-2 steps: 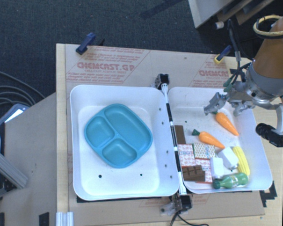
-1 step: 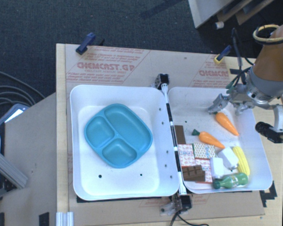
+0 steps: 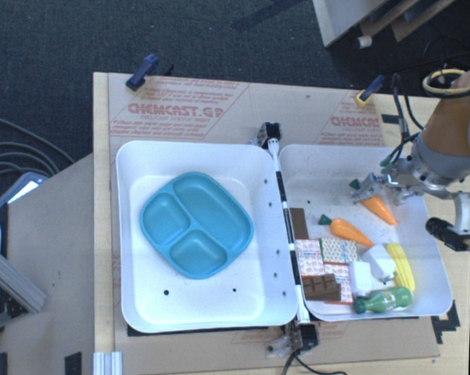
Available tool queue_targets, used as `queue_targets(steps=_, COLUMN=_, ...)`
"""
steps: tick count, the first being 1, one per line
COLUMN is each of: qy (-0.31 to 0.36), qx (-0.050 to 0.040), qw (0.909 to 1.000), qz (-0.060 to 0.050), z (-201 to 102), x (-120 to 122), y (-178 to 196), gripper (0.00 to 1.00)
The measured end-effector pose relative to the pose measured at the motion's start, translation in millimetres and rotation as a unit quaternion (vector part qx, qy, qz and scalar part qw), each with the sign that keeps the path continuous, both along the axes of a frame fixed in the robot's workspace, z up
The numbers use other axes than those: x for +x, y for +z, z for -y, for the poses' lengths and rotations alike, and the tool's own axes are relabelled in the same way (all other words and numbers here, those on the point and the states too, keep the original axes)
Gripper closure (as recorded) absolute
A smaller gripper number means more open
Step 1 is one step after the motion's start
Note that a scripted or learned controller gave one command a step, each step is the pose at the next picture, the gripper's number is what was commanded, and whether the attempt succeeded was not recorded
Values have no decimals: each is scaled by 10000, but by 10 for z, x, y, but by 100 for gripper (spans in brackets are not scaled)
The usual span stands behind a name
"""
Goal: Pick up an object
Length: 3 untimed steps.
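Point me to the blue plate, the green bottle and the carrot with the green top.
blue plate (image 3: 196,224): camera view, on the ridge where its three compartments meet.
green bottle (image 3: 382,300): camera view, on the middle of its body.
carrot (image 3: 350,231): camera view, on the orange body, right of its green top.

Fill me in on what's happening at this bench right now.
A grey arm with an orange band reaches into the right bin, its gripper low over an orange carrot-like piece near the bin's far side. Whether it has hold of it can't be told. Another carrot, a yellow corn cob, a green bottle and small boxes lie nearer. The left bin holds a blue divided plate.
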<state>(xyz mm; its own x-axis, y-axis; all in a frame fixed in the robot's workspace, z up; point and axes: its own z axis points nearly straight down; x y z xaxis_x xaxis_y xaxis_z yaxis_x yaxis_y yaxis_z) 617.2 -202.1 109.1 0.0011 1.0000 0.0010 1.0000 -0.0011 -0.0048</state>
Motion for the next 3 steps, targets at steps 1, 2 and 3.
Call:
queue_targets(steps=1, qy=17, qx=26, qw=10000, qz=5, z=118, x=-204, y=-248, gripper=0)
queue_targets(steps=2, qy=13, qx=6, qw=10000, qz=18, z=38, x=498, y=-239, gripper=0)
queue_targets(steps=3, qy=17, qx=-8, qw=10000, qz=30, z=41, x=504, y=-132, gripper=100)
